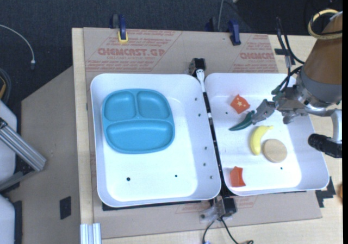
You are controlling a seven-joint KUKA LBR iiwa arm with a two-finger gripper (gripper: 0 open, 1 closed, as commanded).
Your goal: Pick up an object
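the grey arm with its orange band (326,55) reaches in from the right over the right white bin (304,183), its pincer (276,112) low above the bin's upper middle. two grey fingers show, spread apart: one stretches left toward the green pepper-shaped piece (241,124) and seems to end at or just over its upper right end, the other (288,116) points down just above the banana. nothing is clearly caught between them, and whether the left finger actually touches the green piece cannot be told from this slant. the green piece lies tilted, running from lower left to upper right, just below the orange-red block (238,104) near the bin's upper left. the yellow banana (258,138) lies below the pincer, curved, with its right side touching the round tan disc (275,150). a second small red block (236,176) sits apart near the bin's lower left corner. the left white bin (152,183) carries a blue divided tray (139,120) in its upper left part, with two small compartments above and one long one below. both bins rest side by side on the brown board of the tabletop (163,47), which bears printed lettering and is held by blue clamps (122,26) along its far edge.
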